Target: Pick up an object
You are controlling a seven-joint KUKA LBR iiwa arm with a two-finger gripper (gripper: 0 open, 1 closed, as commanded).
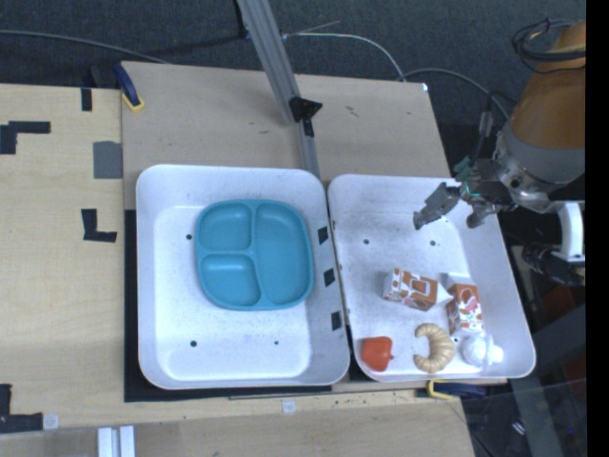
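Nearest the camera, along the near edge of the right bin, sit a red tomato-like piece, a tan croissant and a small white object in the near right corner. Just beyond them lie two small patterned boxes, brown and white: one toward the middle of the bin, the other to its right and close to the wall. All five things cluster in the near half of this bin; the far half is bare.

Over that far half, toward the right wall, hangs the gripper, above the floor and well apart from every object. Its two dark fingers look spread, with nothing between them.

To the left, the left bin holds a blue divided plate, lying flat near its middle.

Any of the small pieces would serve. They look like toy food, so probably light and stiff, with smooth plastic skins that may slip. The middle box seems the best choice: it stands free of its neighbours and offers flat opposite sides for the fingers to close across. The croissant's curve and the rounded tomato are likelier to squirt out, and the white object sits tight against the corner.
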